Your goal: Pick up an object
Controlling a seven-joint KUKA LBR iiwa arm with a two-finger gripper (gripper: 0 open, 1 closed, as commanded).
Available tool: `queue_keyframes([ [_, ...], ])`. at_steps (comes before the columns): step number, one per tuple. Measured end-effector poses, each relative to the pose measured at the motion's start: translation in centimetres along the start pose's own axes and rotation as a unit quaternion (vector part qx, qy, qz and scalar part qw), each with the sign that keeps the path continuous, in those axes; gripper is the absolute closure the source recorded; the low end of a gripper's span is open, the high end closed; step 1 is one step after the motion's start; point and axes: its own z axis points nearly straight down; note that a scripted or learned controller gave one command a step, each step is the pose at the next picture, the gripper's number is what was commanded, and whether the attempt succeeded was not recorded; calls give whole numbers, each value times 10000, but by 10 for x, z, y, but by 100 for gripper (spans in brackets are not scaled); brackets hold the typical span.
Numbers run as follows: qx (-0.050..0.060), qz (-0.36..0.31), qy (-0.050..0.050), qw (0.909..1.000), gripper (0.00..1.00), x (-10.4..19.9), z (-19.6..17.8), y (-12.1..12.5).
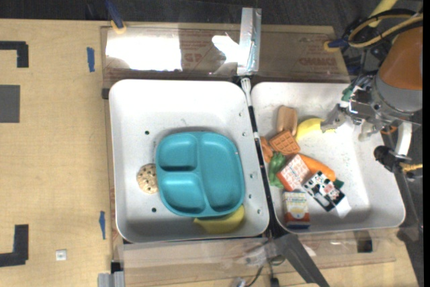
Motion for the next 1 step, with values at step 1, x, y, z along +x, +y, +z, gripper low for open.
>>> queue_keyframes([
  [1, 15, -353, 6, 9994, 0, 19, 57, -62],
])
